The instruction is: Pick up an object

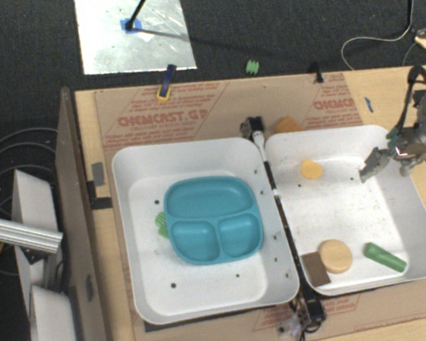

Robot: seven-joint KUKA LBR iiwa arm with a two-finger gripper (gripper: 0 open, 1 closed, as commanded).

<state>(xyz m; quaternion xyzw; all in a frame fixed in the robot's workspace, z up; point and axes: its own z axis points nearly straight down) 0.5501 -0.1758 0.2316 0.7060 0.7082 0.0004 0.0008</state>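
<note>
From the camera view above the counter (213, 101), two white bins sit side by side on a sheet of printed cardboard. The left bin (137, 213) holds a teal divided plate (212, 219) near its middle, with a small green piece (161, 224) peeking out from under the plate's left edge. The right bin (409, 212) carries the loose things a pick could go for: a small yellow disc (311, 170) near the bin's far edge, toward its left side; a tan round piece (335, 256) near the near edge, touching a brown block (314, 268) that lies in the near left corner; and a green cylinder (384, 257) near the near right corner, its long axis running slantwise from the bin's middle out toward that corner. The gripper (373, 163) reaches in over the right bin's far right part, the arm coming from the counter's right edge, and it carries nothing that can be seen between its jaws. Whether the jaws are spread or pressed together cannot be told; at this angle they read as one dark grey shape. The relation that matters for the coming move: the yellow disc is the nearest candidate, lying to the left of the jaws along the bin's far edge with bare bin floor between them, while the tan piece and green cylinder lie well apart from the jaws toward the near edge. No grasp looks begun yet.
</note>
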